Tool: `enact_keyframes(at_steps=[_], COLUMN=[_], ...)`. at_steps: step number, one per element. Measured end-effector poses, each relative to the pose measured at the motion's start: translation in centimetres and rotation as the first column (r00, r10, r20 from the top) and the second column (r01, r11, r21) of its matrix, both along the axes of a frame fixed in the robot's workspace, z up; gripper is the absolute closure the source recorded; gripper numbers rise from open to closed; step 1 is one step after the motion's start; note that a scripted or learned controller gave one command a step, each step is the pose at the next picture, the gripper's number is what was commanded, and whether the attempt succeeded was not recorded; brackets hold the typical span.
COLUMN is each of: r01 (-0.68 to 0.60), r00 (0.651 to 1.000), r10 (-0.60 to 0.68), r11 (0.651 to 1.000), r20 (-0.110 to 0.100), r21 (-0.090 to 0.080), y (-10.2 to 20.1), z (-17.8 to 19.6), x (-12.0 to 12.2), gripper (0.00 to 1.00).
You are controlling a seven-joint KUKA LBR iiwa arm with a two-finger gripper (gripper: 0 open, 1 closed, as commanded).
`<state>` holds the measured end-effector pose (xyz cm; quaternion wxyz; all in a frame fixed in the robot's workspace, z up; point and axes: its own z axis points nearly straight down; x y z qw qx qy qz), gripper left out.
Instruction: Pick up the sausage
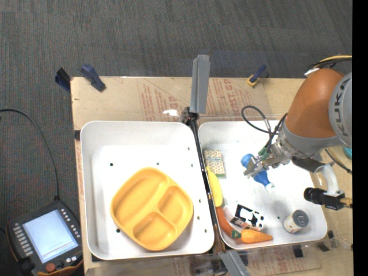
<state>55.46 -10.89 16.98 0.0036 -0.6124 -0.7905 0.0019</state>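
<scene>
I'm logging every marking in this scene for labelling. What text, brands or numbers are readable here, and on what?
"KUKA": only part of it shows, running vertically on the grey arm at the right edge.
Red print on the cardboard sheet under the bins: too faint and blurred to read.
Small patterned packet in the right bin: too small to read.
Pendant screen, lower left: nothing legible.

Claw (251, 168) over rt bin (230, 132), sausage (223, 221) at front edge

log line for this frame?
gripper: above right white bin, beside blue object | reddish-brown sausage: bin's left wall, untouched | grasp: none
</scene>
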Motion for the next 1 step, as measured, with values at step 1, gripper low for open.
enact_keyframes(at_steps=[1], r01=[0.099], r00=[0.995], r10=[-0.099], r11=[0.995], r20=[0.004], r21=[0.000], y=[0.20], z=[-7.39], x=[-4.50], gripper=[1.00])
